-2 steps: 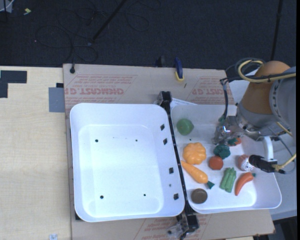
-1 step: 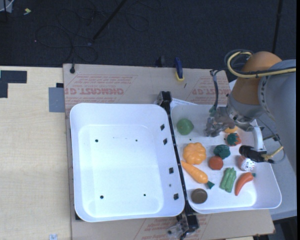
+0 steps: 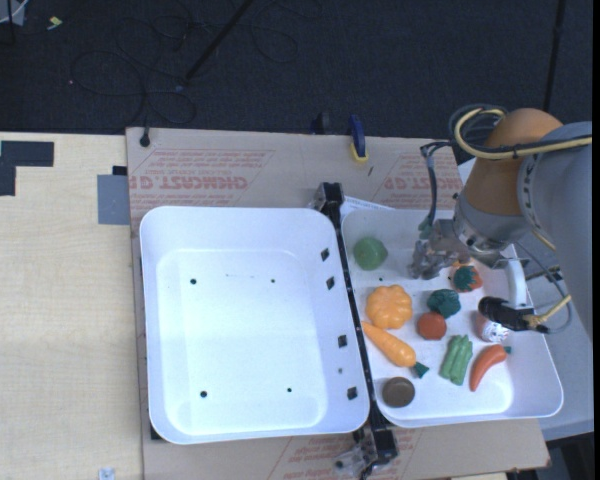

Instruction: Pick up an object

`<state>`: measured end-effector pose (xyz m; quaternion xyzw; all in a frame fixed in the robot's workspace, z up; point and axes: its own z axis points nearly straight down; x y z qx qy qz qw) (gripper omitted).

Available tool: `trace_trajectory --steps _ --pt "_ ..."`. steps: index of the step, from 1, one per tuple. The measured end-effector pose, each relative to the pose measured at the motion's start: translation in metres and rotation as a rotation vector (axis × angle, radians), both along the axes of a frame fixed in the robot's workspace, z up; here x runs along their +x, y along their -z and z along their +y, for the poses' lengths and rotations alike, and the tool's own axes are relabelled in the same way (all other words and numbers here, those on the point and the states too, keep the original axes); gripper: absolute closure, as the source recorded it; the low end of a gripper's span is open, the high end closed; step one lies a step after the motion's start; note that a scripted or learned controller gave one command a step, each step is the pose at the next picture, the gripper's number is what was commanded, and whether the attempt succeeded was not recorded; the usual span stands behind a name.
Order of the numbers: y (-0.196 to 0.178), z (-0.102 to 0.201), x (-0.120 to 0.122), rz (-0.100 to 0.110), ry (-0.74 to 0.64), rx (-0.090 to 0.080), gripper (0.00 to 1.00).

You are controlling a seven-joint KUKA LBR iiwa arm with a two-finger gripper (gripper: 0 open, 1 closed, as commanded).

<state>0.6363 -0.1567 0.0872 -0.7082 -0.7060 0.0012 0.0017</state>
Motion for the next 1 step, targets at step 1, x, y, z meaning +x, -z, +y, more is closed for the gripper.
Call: trace_trajectory --steps 1 --pt "-0.0005 -0.0005 0.0073 -0.003 -0.003 0.0 1.0"
